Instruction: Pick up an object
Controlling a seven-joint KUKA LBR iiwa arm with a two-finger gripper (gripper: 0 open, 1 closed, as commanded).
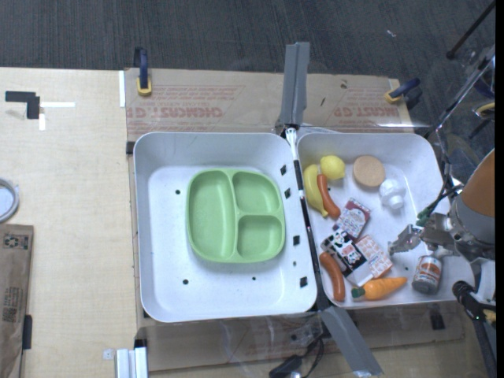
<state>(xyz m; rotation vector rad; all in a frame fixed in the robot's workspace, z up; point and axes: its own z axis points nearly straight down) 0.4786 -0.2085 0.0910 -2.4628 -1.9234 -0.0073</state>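
the hand (406,239) hangs low over the right edge of the right bin (425,146), reaching in from the right; whether it is wide, narrow or holding anything i cannot tell, since its tip is small and blurred against the bin floor.

going left to right: the left bin (157,211) carries one green divided plate (235,214) near its middle. in the right bin, along its left edge, lie one banana (313,187), one lemon (332,167) and two sausages, one (327,197) by the banana and one (334,276) at the near left corner. past them sit two small printed packets (354,217) (356,255), one carrot (383,287) by the near edge, one round biscuit-like disc (368,171) by the far edge, and one small white thing (391,194) just beside it. one little can (428,274) stands in the near right corner, close under the hand.

any of these could be the thing to pick; the can and the packets lie nearest.

risks, as i judge them: the can stands tight to the bin wall, so one side of the hand could strike the rim or knock the can over. the packets lie flat and overlapping, so a close could slide off or drag two at once.
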